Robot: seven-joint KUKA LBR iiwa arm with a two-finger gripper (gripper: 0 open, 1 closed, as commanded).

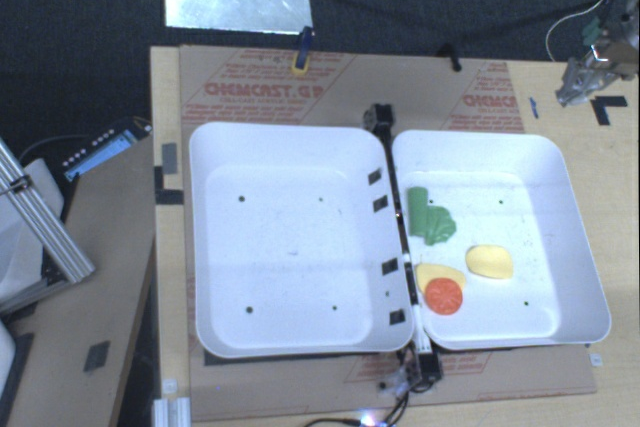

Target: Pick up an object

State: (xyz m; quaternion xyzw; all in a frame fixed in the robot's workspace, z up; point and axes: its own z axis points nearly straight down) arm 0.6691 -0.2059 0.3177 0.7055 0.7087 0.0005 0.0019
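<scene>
Nearest you in the right bin (560, 215), an orange-red disc (444, 295) overlaps a flat yellow piece (432, 272); just beside lies a pale yellow lump (489, 262), then a green toy (428, 218) by the divider. The left bin (220, 215) sits alongside. Farthest, the gripper (578, 87) hangs beyond the bins, touching nothing; you cannot tell its opening

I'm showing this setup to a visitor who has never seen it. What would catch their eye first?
Most likely the small cluster of bright toys in the right bin: a green piece near the divider, a yellow lump beside it, and a red-orange round piece resting on a yellow slice. Next, the tool at the upper right, off past the bins.
</scene>
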